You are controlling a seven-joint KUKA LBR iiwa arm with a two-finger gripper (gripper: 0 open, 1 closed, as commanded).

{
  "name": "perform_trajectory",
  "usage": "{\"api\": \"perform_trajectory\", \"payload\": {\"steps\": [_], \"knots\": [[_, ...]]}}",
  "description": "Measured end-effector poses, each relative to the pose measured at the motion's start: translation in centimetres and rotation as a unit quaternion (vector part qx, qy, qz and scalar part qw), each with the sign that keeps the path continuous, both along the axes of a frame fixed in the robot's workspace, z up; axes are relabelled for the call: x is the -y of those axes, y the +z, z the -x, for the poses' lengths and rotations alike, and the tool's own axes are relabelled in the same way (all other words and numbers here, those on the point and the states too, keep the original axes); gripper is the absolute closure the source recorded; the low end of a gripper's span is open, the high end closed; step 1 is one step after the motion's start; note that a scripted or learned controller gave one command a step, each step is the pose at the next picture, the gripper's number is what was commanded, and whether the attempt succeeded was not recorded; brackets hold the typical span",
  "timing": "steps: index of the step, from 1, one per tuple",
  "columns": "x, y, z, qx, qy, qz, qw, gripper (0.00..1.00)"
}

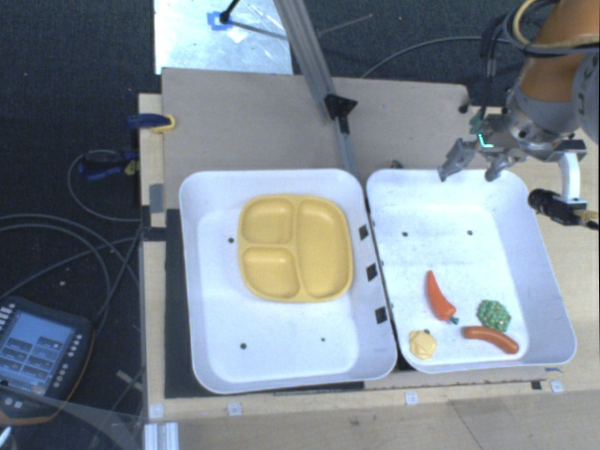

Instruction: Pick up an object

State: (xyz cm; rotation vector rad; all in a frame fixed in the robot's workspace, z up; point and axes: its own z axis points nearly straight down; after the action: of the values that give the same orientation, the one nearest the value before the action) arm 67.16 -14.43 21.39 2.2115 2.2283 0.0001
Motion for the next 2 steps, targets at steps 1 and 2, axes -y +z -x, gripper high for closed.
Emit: {"api": "perform_trajectory", "payload": {"steps": [1, 2], "knots": [[-0.7, -4.6, 0.5, -0.002, 0.000, -0.0005, 1.0000, 0.00], [-1.1, -10.8, 0.6, -0.003, 0.001, -0.0008, 1.0000, 0.00]]}}
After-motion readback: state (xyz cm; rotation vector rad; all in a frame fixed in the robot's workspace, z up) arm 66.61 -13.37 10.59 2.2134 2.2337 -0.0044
